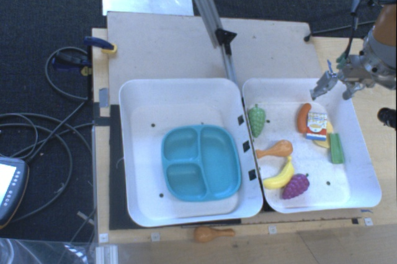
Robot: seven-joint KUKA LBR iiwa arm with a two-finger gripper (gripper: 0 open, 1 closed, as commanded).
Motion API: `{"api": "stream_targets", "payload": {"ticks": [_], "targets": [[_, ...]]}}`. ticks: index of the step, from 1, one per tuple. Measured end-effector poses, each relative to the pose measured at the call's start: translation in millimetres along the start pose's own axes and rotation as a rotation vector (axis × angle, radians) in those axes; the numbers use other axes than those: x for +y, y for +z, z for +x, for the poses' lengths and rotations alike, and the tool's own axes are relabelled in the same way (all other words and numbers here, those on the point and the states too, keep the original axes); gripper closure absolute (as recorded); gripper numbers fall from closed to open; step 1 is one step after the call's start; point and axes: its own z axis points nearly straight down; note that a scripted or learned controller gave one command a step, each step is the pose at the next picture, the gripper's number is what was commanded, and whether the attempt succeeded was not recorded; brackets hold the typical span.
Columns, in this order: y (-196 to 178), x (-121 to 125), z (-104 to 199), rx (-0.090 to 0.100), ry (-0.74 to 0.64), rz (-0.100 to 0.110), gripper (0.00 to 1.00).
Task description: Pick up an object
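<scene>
In the camera view, the arm enters at the right edge of the frame, and its claw (337,84) hangs over the upper right corner of the right bin (366,191), its two fingers spread apart with nothing between them. All candidate things lie below and to the left of it in that bin: a red sausage (303,118) touching a small white carton (317,125), which rests over a yellow piece partly hidden beneath it; a green stick (336,148) just beside the carton toward the lower right; a green leafy vegetable (256,119) against the bin's left wall; an orange drumstick (276,149), a banana (278,176) and a bunch of purple grapes (296,185) clustered near the lower middle. The left bin (136,101) carries a blue divided tray (201,163), and another orange drumstick-like piece (214,233) lies on the worktop (161,46) below the bins, at the lower centre of the frame. Judging from this, the step in hand is the approach: the claw is poised above the bin and no pick has been made. The nearest targets are the sausage and carton, so the next move would call for travelling a little down-left, descending with the fingers straddling one item, and closing. Because the sausage and carton touch, a finger may land on the neighbour; the lone green stick or the grapes may offer a cleaner grasp.
</scene>
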Motion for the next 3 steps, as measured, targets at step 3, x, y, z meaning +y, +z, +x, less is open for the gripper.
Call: {"api": "stream_targets", "payload": {"ticks": [3], "targets": [[123.1, 2.0, 0.8, 0.001, 0.006, 0.006, 0.0]]}}
